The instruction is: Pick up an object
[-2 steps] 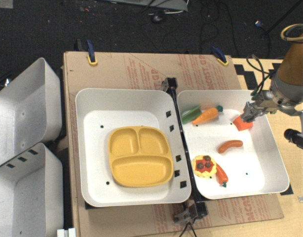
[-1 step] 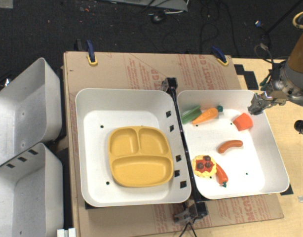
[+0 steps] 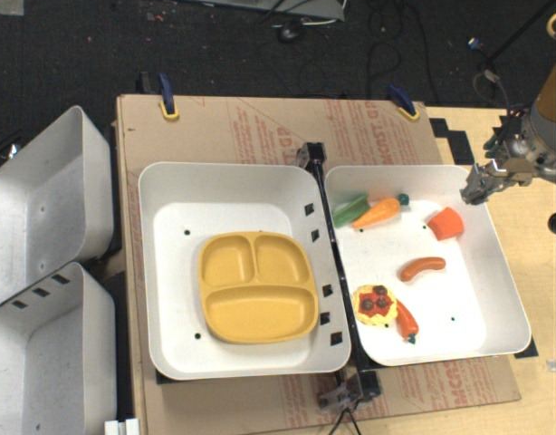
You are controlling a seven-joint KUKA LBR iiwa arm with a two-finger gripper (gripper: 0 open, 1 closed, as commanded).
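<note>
- Since my hand (image 3: 484, 185) hangs over the top right rim of the right-hand shallow white bin (image 3: 504, 320), with nothing between its fingers that I can see, I judge the picking has yet to begin.
- The nearest candidate is the small orange-red block (image 3: 445, 224), lying in the right bin's upper right part, just below and left of my hand.
- To do this well, I should centre over the block, come straight down clear of the bin wall, and close across its narrower sides.
- Further off lie a brown plastic sausage (image 3: 423, 266), an orange toy carrot (image 3: 379, 211) touching a green toy vegetable (image 3: 350, 209), and a yellow piece with dark red dots (image 3: 375, 304) beside a red pepper-like piece (image 3: 406, 320).
- The yellow divided plastic tray (image 3: 258, 286) sits in the left bin (image 3: 165, 243).
- My hand is small, dark and blurred; I cannot tell whether it is apart or together. My arm is cut off at the right edge.
</note>
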